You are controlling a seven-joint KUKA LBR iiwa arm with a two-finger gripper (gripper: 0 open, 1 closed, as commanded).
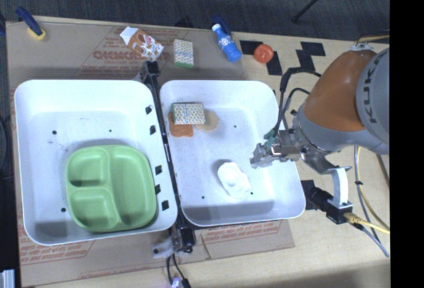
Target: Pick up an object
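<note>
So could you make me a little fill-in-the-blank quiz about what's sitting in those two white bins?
1. The green divided tray lies in the ____ bin as the camera sees it.
2. The small crumpled white thing lies in the ____ bin, near its front wall.
3. The gripper hovers over the right bin, to the ____ of that white thing in the camera view.
4. The blue bottle lies on the bench, ____ both bins.

Missing words: left; right; right; outside
</note>
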